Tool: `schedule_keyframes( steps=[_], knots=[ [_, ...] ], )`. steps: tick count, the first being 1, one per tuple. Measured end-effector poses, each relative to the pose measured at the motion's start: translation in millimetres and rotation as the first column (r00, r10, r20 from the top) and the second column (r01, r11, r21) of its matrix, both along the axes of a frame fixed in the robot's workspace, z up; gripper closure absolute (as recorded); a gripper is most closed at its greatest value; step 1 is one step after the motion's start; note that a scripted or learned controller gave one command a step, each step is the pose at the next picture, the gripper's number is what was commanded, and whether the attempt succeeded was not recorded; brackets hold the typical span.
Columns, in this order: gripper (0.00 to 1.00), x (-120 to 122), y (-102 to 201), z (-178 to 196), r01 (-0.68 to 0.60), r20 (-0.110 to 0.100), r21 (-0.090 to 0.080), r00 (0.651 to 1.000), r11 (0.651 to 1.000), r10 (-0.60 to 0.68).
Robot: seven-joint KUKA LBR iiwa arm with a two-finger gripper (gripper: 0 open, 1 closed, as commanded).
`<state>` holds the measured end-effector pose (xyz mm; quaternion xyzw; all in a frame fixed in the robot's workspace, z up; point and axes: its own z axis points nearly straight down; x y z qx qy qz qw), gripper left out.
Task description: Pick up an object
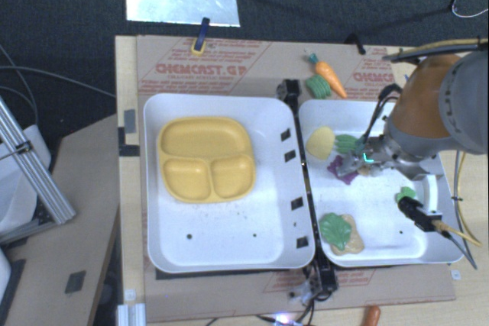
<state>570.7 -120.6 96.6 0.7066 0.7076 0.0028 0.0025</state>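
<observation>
two white bins sit side by side, and in the right bin (382,240) the gripper (357,161) hangs low over a purple toy (341,169) near its far-left corner, grip unreadable from above, so nothing looks lifted yet

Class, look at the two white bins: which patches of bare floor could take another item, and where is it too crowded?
Left bin: bare floor below and right of the yellow tray. Right bin: a bare patch between the purple toy and the green-and-tan toy. Crowded around the gripper.
</observation>
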Motion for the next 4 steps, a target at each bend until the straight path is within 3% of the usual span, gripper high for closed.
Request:
schedule_keyframes(
  steps=[1, 2, 3, 4],
  knots=[
    [0.00, 58, 7, -10, -0.005, 0.001, -0.002, 1.000, 1.000, 0.005],
    [0.00, 51, 78, 95, -0.010, 0.004, 0.002, 1.000, 1.000, 0.010],
    [0.00, -4, 7, 43, 0.007, -0.013, -0.002, 1.000, 1.000, -0.007],
    [0.00, 57, 23, -10, -0.003, -0.002, -0.005, 1.000, 1.000, 0.003]
  ],
)
